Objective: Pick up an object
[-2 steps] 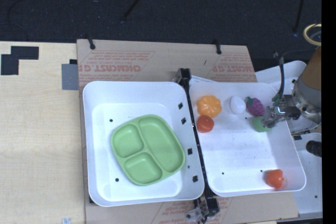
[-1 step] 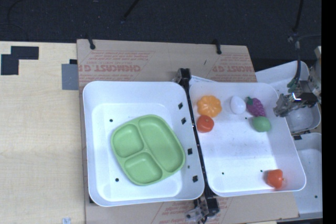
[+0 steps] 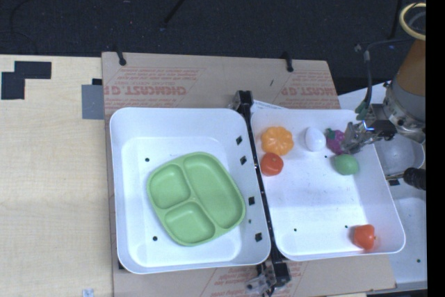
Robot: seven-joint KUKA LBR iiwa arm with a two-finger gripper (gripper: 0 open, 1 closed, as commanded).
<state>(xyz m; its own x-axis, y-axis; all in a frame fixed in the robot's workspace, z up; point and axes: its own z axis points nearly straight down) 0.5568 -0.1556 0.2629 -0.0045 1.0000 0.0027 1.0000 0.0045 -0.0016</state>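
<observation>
We see the gripper (image 3: 357, 135) low at the far right edge of the right bin (image 3: 327, 219), w/ the arm cut off by the frame's right side. Its tips are a dark tangle; we can't tell how they stand. A purple object (image 3: 336, 141) sits just beside it, partly hidden, shape unclear. A green ball (image 3: 345, 165) lies just below the gripper. Further left: white egg (image 3: 314, 139), orange pumpkin-like piece (image 3: 277, 140), red-orange tomato (image 3: 271, 164) near the divider. A red piece (image 3: 363, 236) sits alone in the near right corner. The left bin (image 3: 132, 247) holds a green divided plate (image 3: 195, 198). Both bins rest on cardboard on the desk (image 3: 49, 184)
</observation>
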